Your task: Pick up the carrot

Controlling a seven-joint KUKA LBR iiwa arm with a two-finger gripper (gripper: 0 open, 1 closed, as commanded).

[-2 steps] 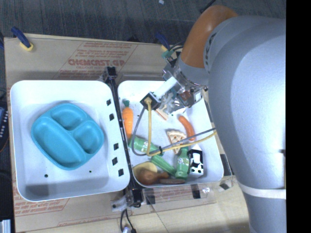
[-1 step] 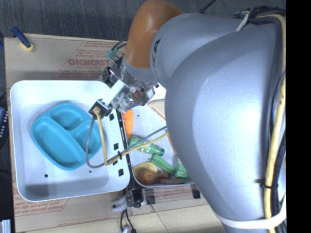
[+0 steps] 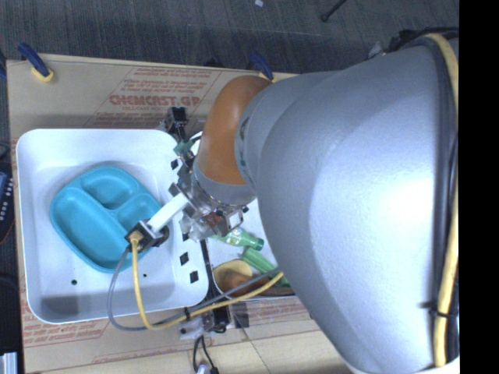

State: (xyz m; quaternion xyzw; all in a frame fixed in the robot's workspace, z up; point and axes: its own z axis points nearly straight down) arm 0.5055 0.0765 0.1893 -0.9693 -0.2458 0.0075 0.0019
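My arm, grey with an orange band (image 3: pixel 226 131), reaches in from the right and covers most of the right bin. The gripper (image 3: pixel 204 223) hangs low over the divide between the two bins, at the right bin's left edge. Just to its right lies a green, stalk-like item (image 3: pixel 251 242). Below that, a brown-and-yellow rounded item (image 3: pixel 232 275) peeks out from under the arm. Nothing shows plainly as held.
A blue divided plate (image 3: pixel 101 213) lies in the left white bin (image 3: pixel 47 287). A yellow cable (image 3: pixel 139 287) and a grey cable loop over that bin's lower right. Blue clamps (image 3: pixel 35 61) hold the cardboard at the bench's far edge.
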